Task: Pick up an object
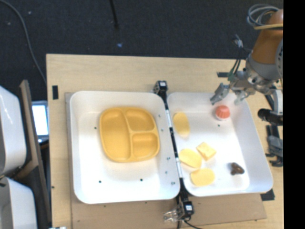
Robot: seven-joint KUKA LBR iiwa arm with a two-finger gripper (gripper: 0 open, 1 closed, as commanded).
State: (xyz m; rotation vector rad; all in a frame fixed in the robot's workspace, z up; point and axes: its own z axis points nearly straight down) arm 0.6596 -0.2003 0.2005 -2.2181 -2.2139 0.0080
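The gripper (230,93) hangs at the upper right of the frame, jaws spread wide and holding nothing, just above the red ball (222,111) in the right bin (255,142). This looks like the approach; next it must descend squarely over the ball and close.

Objects available for picking, all lying in the right bin (255,142): a small red-orange ball (222,112) toward 12 o'clock, resting on the floor near the far wall; a pale yellow oval piece (181,124) at 10 o'clock, lying flat beside the left wall; a yellow wedge-like block (206,150) near centre; a flat yellow piece (190,158) touching its 8 o'clock side; another flat yellow oval (203,177) at 6 o'clock; a small dark brown lump (236,169) at 4 o'clock, apart from the rest.
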